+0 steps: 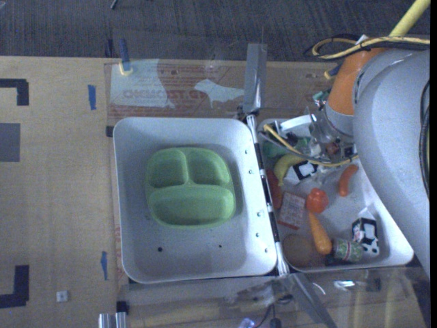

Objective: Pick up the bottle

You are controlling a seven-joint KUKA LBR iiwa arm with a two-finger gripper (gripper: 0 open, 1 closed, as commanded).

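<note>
A small bottle (pixel 349 251) with a greenish label lies on its side at the near edge of the right bin (pixel 392 255). The gripper (pixel 319 144) hangs below the orange wrist band over the far end of that bin, above a tangle of cables and a yellow banana (pixel 286 165). It is well away from the bottle, which lies toward the near side of the bin. The big grey arm covers the bin's right side.
The right bin also holds an orange carrot (pixel 319 232), a red round piece (pixel 316 199), an orange-red sausage shape (pixel 347 180), a snack packet (pixel 292 210) and a black-and-white item (pixel 367 232). A green divided plate (pixel 190 186) sits in the left bin (pixel 130 183).
</note>
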